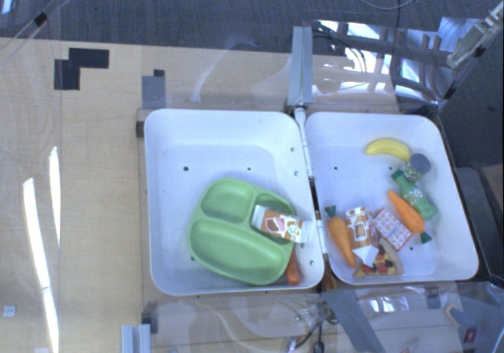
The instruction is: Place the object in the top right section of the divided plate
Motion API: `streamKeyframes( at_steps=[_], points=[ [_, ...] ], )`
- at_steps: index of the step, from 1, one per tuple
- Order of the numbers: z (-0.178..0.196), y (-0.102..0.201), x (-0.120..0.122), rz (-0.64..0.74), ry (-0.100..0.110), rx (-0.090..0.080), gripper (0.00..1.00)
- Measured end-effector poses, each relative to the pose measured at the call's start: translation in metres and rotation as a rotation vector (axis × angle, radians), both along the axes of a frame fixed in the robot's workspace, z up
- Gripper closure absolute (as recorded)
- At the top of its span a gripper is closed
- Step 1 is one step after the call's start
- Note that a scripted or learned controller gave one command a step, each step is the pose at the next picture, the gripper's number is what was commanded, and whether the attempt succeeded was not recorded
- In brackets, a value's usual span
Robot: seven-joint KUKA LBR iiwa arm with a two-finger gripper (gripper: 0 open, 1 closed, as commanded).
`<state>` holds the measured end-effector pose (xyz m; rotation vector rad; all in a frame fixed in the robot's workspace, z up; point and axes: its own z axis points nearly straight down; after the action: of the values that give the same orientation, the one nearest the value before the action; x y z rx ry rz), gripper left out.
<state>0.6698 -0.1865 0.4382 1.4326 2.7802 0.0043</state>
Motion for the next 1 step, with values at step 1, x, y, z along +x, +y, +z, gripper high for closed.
streamKeyframes(
  at_steps=[1],
  points=[
    [0.0006, -0.0182, 0.0001, 0.034, -0.001, -0.001, 0.00]
  ],
)
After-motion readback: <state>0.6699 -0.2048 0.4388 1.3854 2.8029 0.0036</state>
